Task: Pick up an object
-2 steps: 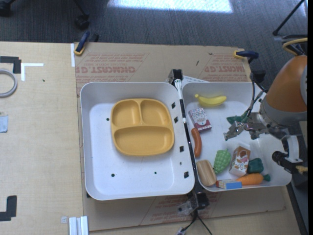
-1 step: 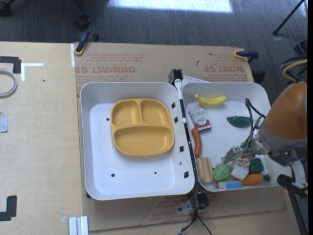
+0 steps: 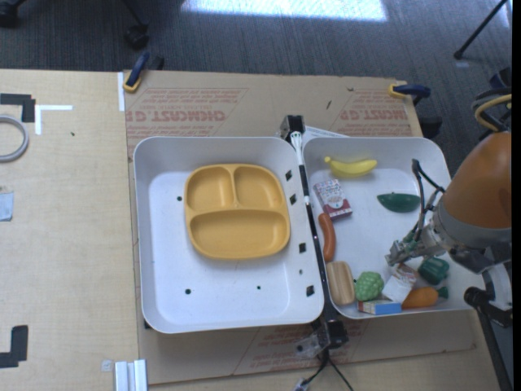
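I was the grey and orange arm (image 3: 486, 194), and I reached in from the right, over the right bin (image 3: 431, 157). The left bin (image 3: 155, 243) sat just beside it, and a big yellow plate (image 3: 237, 210) with three parts lay inside it. Both bins rested on brown cardboard (image 3: 203, 108). My gripper (image 3: 404, 251) hung low in the right bin, near the front, among the toys. I could not tell if my hand was open or closed, and I saw nothing in it. A yellow banana (image 3: 352, 166) lay at the back of my bin. A dark green leaf thing (image 3: 398, 202) lay near the middle. A red and white box (image 3: 332, 199) and a long sausage (image 3: 327, 236) lay by the left wall. A bread piece (image 3: 339, 282), a green bumpy ball (image 3: 369, 285) and an orange carrot (image 3: 420, 297) lay at the front, just beside my hand.
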`<state>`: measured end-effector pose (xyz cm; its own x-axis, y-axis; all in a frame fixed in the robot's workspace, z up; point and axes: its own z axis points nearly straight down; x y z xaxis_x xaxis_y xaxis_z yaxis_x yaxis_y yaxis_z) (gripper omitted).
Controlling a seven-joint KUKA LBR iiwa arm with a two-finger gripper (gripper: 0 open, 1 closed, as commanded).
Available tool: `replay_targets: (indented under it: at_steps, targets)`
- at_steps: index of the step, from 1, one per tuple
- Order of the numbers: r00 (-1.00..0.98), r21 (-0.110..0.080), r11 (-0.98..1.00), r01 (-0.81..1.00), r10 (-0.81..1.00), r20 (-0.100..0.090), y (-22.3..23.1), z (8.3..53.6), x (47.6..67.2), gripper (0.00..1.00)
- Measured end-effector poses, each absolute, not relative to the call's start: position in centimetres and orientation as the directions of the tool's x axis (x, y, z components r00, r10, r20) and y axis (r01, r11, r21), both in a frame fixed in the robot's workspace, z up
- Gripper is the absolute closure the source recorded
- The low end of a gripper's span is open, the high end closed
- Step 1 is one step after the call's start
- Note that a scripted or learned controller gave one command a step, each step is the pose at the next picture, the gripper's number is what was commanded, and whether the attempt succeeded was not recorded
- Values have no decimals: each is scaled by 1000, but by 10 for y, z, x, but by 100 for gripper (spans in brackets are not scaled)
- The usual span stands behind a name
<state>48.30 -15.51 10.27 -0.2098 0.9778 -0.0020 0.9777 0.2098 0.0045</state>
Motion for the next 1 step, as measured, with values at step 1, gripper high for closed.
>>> replay_targets:
  at_steps: [1]
  targets:
    - [-380,3,380,925,925,-3,-124,243,479,100]
